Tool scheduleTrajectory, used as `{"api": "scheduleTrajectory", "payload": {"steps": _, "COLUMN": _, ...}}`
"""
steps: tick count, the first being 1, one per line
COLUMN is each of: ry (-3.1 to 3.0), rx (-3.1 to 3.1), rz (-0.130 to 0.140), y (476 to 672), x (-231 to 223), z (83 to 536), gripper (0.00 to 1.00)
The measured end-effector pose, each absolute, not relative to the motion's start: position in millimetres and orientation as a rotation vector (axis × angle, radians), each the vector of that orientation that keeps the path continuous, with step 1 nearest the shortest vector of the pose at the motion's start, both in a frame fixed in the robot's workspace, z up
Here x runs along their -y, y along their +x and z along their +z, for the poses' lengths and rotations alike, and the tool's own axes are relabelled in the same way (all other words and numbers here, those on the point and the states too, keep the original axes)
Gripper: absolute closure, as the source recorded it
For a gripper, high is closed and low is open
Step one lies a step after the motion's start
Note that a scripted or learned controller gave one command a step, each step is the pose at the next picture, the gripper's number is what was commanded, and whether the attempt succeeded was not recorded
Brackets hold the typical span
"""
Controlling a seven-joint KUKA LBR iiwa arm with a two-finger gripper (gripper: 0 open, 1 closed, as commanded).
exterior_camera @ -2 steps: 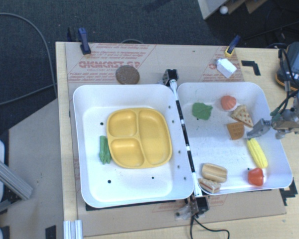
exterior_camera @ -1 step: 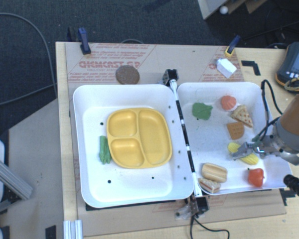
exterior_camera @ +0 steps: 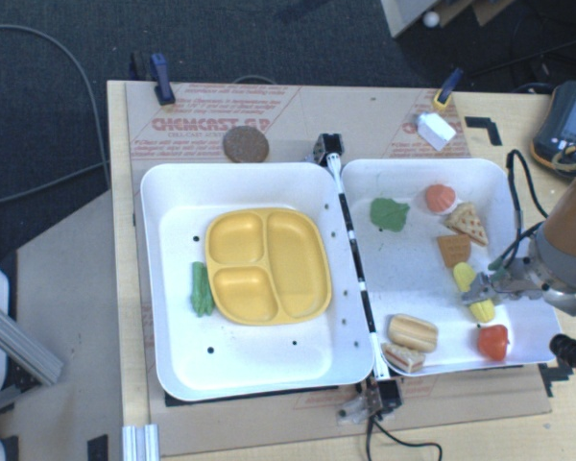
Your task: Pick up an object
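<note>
The gripper (exterior_camera: 485, 291) is hanging low over the right bin (exterior_camera: 418, 173), near its right side, and whether it is released or clenched cannot be told from this slant. It is sitting between two small yellow pieces: one yellow piece (exterior_camera: 463, 277) is lying just to its left, and a ribbed yellow piece (exterior_camera: 482, 311) is lying just below it, seemingly touching the tip. Nothing is visibly being grasped.

A red tomato (exterior_camera: 493, 342) is resting a little further towards the bin's near right corner. An orange-brown block (exterior_camera: 453, 249) is lying above the yellow pieces, with a tan wedge (exterior_camera: 468, 224) and a red-orange ball (exterior_camera: 440, 198) beyond it. A green lump (exterior_camera: 390, 213) is lying near the bin's left wall, and a bun (exterior_camera: 412, 332) and a sandwich (exterior_camera: 401, 357) are sitting side by side at the near left corner.

The grey arm (exterior_camera: 564, 257) is reaching in from the right edge.

In the left bin (exterior_camera: 163, 195), a yellow divided plate (exterior_camera: 267, 264) is lying in the middle, with a green pod (exterior_camera: 203, 288) just beside its left edge.

On the table (exterior_camera: 125, 123) behind the bins, a brown disc (exterior_camera: 245, 145) and a white block (exterior_camera: 436, 130) are lying well apart.
</note>
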State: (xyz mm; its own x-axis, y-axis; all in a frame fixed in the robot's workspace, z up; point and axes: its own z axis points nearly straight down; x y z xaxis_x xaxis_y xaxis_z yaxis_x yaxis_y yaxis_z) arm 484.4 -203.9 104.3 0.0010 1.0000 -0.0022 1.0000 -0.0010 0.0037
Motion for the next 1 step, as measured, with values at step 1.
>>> {"api": "scheduleTrajectory", "payload": {"steps": 1, "ry": 2.22, "rx": -2.223, "rz": 0.002, "y": 552.1, "x": 128.0, "z": 162.0, "gripper": 1.0}}
